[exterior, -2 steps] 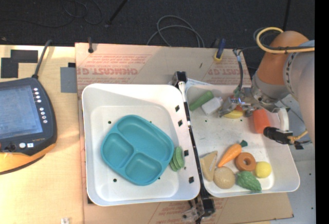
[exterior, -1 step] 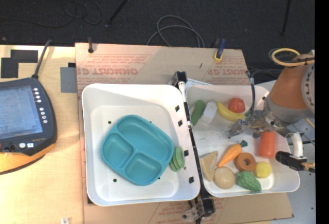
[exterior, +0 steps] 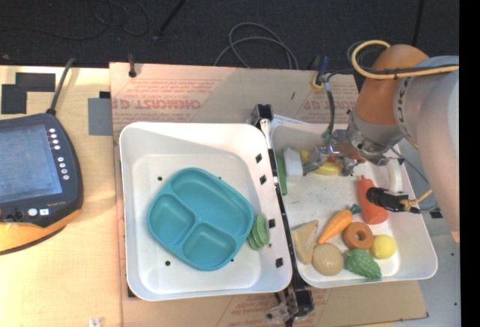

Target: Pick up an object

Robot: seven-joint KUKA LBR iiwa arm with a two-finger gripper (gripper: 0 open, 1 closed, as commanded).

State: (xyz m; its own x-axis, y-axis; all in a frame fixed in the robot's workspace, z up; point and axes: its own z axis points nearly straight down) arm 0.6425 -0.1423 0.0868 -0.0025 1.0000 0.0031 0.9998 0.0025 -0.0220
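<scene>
The gripper [exterior: 335, 157] is low in the right bin [exterior: 420, 265], right over a yellow toy [exterior: 327, 167]. I cannot tell if it has grabbed it. Lifting is still left.

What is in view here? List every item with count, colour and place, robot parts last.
divided plate: 1, teal, left bin
left bin: 1, white, bench centre
right bin: 1, white, beside the left bin
green toy: 1, green, left bin, at the plate's right edge
carrot: 1, orange, right bin
doughnut: 1, brown, right bin, right of the carrot
lemon: 1, yellow, right bin, right of the doughnut
leafy vegetable: 1, green, right bin, near edge
potato: 1, tan, right bin, near edge
wedge: 1, beige, right bin, left of the carrot
red toy: 1, red, right bin
yellow toy: 1, yellow, right bin, under the gripper
teach pendant: 1, grey and orange, bench left
gripper: 1, grey, over the right bin's far end
</scene>
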